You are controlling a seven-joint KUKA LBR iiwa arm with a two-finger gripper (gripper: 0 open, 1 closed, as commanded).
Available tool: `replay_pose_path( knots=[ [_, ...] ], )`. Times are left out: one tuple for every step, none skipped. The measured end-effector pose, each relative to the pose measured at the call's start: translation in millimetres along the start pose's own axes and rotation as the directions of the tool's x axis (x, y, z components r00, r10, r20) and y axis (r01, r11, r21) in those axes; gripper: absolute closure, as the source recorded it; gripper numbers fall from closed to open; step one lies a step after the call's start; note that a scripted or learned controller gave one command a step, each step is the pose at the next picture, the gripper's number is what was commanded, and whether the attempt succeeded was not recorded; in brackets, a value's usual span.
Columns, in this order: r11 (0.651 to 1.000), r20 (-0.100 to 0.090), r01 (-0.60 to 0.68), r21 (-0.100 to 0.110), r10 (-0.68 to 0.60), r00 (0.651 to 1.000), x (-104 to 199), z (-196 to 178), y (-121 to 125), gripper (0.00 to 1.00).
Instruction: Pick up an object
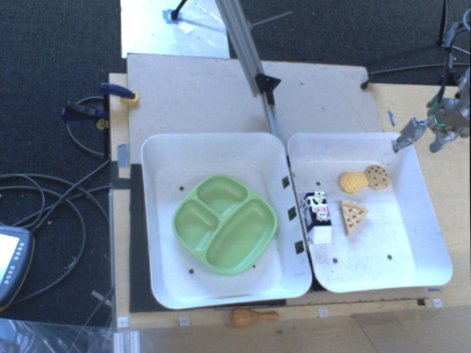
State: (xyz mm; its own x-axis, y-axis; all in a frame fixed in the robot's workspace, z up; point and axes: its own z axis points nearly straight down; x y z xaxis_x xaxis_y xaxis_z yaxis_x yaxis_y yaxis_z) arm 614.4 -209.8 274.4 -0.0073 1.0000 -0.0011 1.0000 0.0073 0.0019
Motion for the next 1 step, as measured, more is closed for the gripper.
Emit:
replay_pose_path(
  knots=[
    [1.000, 0.001, 0.001, 0.000, -0.001, 1.000, -0.1, -0.1, 0.0, 0.00]
  ],
)
